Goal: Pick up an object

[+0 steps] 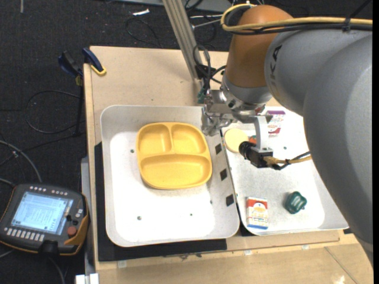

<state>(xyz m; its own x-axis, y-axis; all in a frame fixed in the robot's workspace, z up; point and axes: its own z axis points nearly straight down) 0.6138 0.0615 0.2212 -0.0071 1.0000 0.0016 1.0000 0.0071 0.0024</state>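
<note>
Nearest the lens sat one handheld control pendant (pixel 41 218) with a lit screen, off the bench's (pixel 142 76) left front corner on the dark floor.

Two shallow white bins stood side by side on the bench. Four loose things lay in the right bin (pixel 331 220). At its front were one small red-and-white carton (pixel 256 212), lying flat by the wall it shares with the other bin, and one dark green lump (pixel 294 202) just to the right of it, apart from the carton. Farther back lay one pale yellow round piece (pixel 235 138), and behind that one white carton with pink print (pixel 275 122), partly hidden under the arm.

One thing rested in the left bin (pixel 109 176): a yellow plate (pixel 174 155) with three compartments, all bare, set toward the back right of the bin.

Over the shared wall, at the plate's back right corner and just left of the pale round piece, hung the gripper (pixel 212 123). Whether it was wide, narrow or closed on anything could not be told, for the wrist and its cables covered it from above.

Farthest off, one blue-and-yellow clamp (pixel 89 61) lay at the bench's back left corner.
</note>
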